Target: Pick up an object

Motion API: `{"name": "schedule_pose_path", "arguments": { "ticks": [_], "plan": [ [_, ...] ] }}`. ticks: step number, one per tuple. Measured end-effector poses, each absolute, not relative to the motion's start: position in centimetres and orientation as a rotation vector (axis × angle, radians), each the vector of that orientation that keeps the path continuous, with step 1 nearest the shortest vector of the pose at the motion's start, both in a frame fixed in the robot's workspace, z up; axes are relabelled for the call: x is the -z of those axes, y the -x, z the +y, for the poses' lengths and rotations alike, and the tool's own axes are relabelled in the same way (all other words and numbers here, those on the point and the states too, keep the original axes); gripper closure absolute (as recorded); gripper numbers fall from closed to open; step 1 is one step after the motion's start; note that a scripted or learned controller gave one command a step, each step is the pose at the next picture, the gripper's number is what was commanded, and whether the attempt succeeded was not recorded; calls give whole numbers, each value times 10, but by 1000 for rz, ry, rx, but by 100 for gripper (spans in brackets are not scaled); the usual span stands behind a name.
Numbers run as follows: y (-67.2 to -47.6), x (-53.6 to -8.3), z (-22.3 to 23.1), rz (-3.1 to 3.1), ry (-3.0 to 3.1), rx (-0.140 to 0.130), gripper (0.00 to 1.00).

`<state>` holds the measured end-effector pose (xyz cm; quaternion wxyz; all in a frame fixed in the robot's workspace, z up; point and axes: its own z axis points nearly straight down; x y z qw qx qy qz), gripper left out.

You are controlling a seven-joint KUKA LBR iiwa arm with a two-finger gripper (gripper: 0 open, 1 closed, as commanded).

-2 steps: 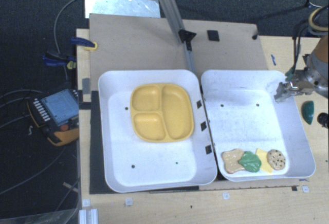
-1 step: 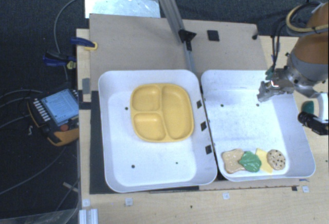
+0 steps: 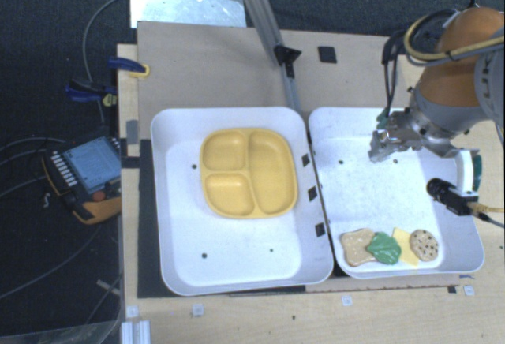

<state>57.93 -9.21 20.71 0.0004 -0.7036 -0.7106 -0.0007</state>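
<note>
A yellow divided plate (image 3: 248,173) is seen lying flat in the left bin (image 3: 177,256), well apart from the gripper (image 3: 384,147) and across the divider from it. Three hollows are shown in it, two above and one lower left. Four small flat items are laid in a row along the near edge of the right bin (image 3: 473,259), below the gripper and apart from it. A tan toast-shaped piece (image 3: 356,246) is placed leftmost, overlapped by a green leaf-shaped piece (image 3: 386,248). A yellow cheese-like slice (image 3: 405,243) is set next, partly covered, and a round speckled cookie (image 3: 424,244) is placed rightmost.
</note>
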Motion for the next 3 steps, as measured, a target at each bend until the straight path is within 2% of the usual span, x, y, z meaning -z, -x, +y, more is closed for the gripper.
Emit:
{"name": "schedule_pose_path", "arguments": {
  "ticks": [3],
  "plan": [
    [-570,-200,67,-2233,2208,5,100]
  ]
}}
